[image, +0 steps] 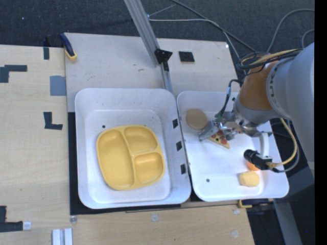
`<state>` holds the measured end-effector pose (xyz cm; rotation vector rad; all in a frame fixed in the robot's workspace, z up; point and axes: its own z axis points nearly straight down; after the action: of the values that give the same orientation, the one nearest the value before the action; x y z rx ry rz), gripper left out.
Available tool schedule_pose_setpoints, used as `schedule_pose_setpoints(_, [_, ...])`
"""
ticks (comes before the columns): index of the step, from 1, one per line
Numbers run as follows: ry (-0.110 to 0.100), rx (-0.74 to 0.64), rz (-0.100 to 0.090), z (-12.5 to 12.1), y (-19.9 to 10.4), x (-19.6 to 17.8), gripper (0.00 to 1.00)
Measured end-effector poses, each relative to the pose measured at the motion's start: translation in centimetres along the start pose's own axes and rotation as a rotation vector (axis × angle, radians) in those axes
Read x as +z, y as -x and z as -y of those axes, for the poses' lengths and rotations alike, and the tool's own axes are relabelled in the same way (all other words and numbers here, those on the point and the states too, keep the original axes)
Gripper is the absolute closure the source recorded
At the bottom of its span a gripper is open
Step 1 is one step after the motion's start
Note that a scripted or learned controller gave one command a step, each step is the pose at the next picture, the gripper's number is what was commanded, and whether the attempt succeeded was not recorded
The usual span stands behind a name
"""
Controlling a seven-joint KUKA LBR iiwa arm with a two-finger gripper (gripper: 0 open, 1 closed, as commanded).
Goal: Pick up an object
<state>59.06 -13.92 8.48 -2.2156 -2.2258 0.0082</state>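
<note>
You see the gripper (218, 132) low in the right bin (204, 162), over the pizza slice (223, 140); whether its fingers grip it, you cannot tell.

Robot lab — taped bench (30, 137), loose cables (204, 19), white bins (84, 106)

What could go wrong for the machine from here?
1. The pincer sits low in the right bin right at the pizza slice. That piece lies flat, so the pincer may slide over it and come up with nothing.
2. The round cookie lies close beside the pincer and could get nudged away.
3. The yellow chunk lies near the bin's rim; a bump might push it out.
</note>
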Motion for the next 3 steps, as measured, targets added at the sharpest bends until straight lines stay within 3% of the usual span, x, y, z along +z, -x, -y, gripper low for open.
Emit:
schedule_pose_setpoints(1, [-0.001, -0.007, 0.001, -0.1, -0.3, -0.6, 1.00])
schedule_pose_setpoints(3, [0.007, 0.003, -0.003, 1.5, 0.1, -10.4, 1.00])
